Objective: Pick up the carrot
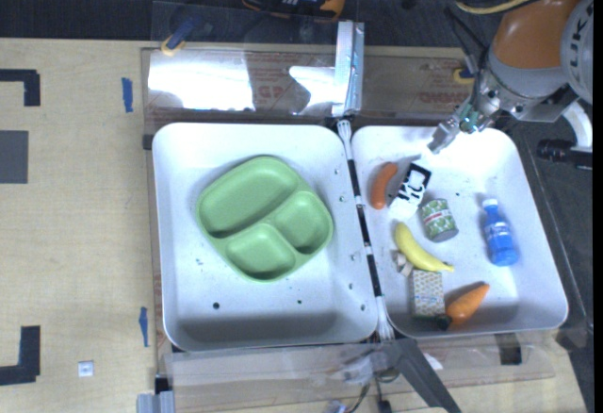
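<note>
Carrot (467,302): lower right of right bin (539,213), untouched. End effector (455,130): upper right, aloft; clench state cannot be told. Step: approach. Next: travel down-frame, descend over carrot.

The arm (551,20) is running off the frame at two o'clock, its upper links cut away. The gripper (456,130) is showing too small and blurred to read. At six o'clock, the carrot (468,302) is partly overlapping the small box (427,291).

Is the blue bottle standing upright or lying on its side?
Lying on its side. The blue bottle shows its full length flat on the right bin's floor, cap pointing toward the far wall.
</note>
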Robot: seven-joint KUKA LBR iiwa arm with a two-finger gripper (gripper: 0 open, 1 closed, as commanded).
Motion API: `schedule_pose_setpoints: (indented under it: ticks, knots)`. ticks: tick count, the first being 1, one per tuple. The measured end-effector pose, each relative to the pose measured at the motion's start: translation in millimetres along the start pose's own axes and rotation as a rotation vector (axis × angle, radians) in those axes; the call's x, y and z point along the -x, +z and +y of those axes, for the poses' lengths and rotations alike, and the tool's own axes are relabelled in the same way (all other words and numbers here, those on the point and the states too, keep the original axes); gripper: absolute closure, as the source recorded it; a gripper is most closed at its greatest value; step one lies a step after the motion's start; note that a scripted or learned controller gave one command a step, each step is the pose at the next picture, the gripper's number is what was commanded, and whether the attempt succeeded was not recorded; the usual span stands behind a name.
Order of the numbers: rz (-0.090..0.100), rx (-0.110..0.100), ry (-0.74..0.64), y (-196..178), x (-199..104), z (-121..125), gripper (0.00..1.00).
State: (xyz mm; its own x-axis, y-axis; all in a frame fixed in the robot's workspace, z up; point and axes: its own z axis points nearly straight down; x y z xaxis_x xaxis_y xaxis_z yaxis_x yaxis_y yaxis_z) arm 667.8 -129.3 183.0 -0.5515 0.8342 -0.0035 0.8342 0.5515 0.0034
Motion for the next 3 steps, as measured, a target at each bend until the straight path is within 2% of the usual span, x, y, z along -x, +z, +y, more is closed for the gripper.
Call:
schedule_pose_setpoints:
  ticks: [1, 2, 3]
  knots:
    - [0.002, -0.002, 0.047, -44, -51, 12, 1.0]
    - [0.0, 0.001, -0.11, -17, -14, 10, 1.0]
    - [-0.002, 0.003, -0.802, -49, -5, -19, 1.0]
